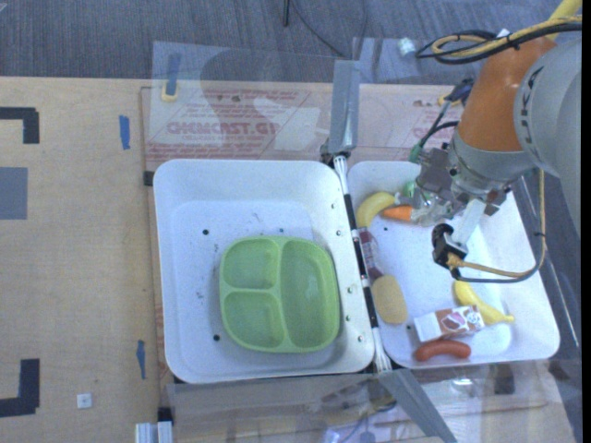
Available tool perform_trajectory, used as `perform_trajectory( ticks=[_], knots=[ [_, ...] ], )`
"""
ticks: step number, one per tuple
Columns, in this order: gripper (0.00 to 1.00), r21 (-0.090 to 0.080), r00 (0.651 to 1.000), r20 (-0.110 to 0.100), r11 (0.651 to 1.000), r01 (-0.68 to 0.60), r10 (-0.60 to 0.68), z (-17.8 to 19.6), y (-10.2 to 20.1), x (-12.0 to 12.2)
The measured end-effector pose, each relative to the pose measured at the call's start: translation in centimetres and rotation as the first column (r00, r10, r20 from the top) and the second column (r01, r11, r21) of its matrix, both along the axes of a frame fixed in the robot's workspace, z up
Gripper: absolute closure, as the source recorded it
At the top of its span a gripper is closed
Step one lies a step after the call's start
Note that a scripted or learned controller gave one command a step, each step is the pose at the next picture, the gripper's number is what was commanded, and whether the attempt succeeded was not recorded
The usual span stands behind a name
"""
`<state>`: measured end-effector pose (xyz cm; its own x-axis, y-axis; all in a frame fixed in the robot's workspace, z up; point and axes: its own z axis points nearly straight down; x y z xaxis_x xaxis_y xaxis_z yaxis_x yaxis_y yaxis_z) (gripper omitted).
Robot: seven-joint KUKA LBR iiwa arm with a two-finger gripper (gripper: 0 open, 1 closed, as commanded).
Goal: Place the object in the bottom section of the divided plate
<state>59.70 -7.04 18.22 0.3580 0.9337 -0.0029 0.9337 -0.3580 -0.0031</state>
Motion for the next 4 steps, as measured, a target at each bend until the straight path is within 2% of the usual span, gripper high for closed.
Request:
perform_trajectory(
  ticks=[1,2,3,4],
  knots=[
    [1.0,0.001,1.0,0.002,1.0,0.004,-0.004,2.1,0.0,0.4],
    [1.0,0.001,0.99,-0.003,0.99,0.14,-0.14,4.5,8.0,-7.8],
    [1.0,0.001,0.99,-0.003,0.99,0.141,-0.141,-0.1,7.6,-4.9],
    [1.0,0.001,0.999,-0.003,0.999,0.042,-0.042,1.6,14.3,-6.8]
  ],
)
